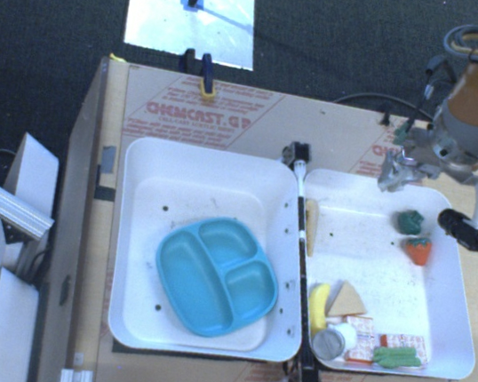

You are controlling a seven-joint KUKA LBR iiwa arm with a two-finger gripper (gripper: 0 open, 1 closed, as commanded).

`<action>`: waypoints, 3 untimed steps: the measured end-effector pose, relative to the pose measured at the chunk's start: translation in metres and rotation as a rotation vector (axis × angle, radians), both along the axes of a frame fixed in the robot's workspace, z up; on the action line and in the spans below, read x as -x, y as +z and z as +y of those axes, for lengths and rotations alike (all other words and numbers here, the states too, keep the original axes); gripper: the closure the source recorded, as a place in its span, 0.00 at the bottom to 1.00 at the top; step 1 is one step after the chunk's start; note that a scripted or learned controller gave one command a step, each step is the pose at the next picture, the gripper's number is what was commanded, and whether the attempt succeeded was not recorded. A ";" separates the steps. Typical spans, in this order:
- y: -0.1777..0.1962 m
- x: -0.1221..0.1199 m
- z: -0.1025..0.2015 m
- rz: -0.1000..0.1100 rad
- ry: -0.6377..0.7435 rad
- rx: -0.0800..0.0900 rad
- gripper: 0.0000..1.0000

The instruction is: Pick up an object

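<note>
White plastic bins sit side by side on the bench. A blue divided plate (218, 276) lies in the left bin (148, 171). At the upper right of the frame the gripper (396, 176) hangs over the far rim of the right bin (457, 292); how it is set I cannot tell, and nothing shows pinched in it. Below and right of it, apart, lie a dark green toy (410, 222) and a carrot (419, 250). Along the near edge sit a banana (318, 307), a tan wedge (347, 300), a can (328, 343) and a green bean toy (396, 355).
</note>
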State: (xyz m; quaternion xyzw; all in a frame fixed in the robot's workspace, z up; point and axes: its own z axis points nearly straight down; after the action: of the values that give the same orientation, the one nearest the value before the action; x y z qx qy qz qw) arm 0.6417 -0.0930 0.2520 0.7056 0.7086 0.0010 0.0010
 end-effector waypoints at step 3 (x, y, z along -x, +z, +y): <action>0.015 -0.007 0.007 -0.001 -0.003 0.001 1.00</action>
State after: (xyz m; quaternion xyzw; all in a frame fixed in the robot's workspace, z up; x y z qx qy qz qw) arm 0.6486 -0.0863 0.2670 0.7065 0.7077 0.0011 0.0016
